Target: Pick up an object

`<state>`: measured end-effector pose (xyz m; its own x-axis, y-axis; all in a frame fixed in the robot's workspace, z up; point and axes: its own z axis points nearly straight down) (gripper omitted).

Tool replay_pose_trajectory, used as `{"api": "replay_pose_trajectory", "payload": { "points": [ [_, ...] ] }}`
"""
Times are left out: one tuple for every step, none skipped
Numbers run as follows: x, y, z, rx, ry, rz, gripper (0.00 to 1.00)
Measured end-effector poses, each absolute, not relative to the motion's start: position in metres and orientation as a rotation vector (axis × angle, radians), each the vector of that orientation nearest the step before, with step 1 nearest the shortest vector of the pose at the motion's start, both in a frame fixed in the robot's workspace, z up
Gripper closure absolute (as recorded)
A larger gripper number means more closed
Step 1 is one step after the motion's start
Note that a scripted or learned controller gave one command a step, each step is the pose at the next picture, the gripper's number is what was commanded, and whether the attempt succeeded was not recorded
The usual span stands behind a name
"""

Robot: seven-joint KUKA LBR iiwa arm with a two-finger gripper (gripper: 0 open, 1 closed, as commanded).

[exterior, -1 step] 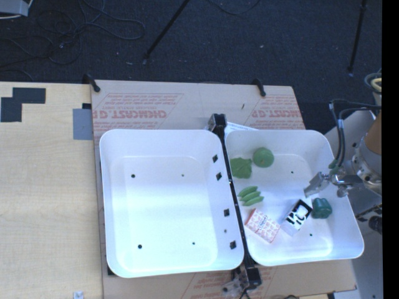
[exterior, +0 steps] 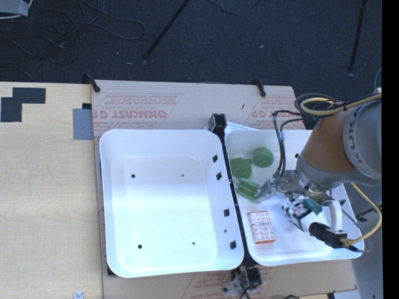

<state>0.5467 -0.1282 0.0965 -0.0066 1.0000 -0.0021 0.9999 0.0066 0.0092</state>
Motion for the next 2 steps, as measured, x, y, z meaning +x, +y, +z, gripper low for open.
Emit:
{"api": "replay_pose_trajectory", "payload": {
  "points": [
    [0.572, -0.161, 0.279, 2.208, 2.211, 0.012, 0.0],
    [0.621, -0.125, 0.081, 2.218, 2.224, 0.001, 0.0]
  ]
}}
